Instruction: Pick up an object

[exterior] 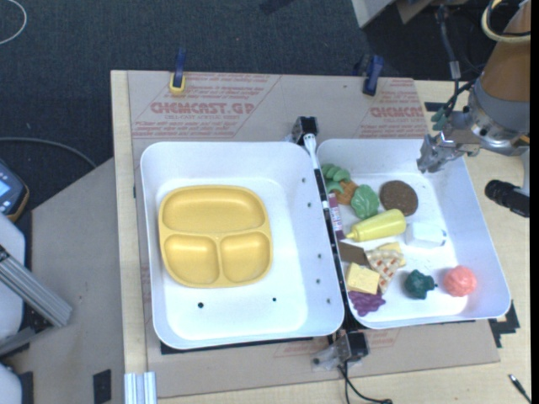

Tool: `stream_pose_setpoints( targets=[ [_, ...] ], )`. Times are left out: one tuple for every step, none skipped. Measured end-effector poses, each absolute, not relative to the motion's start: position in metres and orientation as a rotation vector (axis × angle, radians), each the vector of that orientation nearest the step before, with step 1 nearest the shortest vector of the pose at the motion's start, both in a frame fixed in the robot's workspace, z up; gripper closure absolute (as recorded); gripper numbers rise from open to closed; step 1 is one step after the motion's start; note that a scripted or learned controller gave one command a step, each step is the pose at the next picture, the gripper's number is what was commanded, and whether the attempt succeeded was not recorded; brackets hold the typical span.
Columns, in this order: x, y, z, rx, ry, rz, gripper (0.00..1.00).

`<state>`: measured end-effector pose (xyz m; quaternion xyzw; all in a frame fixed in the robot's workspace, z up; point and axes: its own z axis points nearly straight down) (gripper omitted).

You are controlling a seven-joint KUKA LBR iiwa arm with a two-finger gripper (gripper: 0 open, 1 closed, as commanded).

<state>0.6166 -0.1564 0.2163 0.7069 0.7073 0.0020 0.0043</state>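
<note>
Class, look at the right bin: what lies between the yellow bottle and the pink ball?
In the camera view, a small white block lies between the yellow bottle and the pink ball.

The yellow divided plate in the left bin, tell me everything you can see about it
The yellow divided plate looks like matte plastic, a rounded rectangle with three compartments: one wide section along the far side and two smaller ones nearer the camera. It lies flat, right side up, on the floor of the left white bin, toward the bin's left half. Nothing sits in its compartments. Only the bin floor touches it.
</note>
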Motion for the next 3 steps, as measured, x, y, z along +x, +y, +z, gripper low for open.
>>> stream_pose_setpoints(
  targets=[
    [0.618, -0.157, 0.226, 2.217, 2.218, 0.004, 1.0],
    [0.616, -0.11, 0.225, 2.218, 2.229, 0.001, 1.0],
    [0.629, -0.057, 0.216, 2.217, 2.231, 0.001, 1.0]
  ],
)
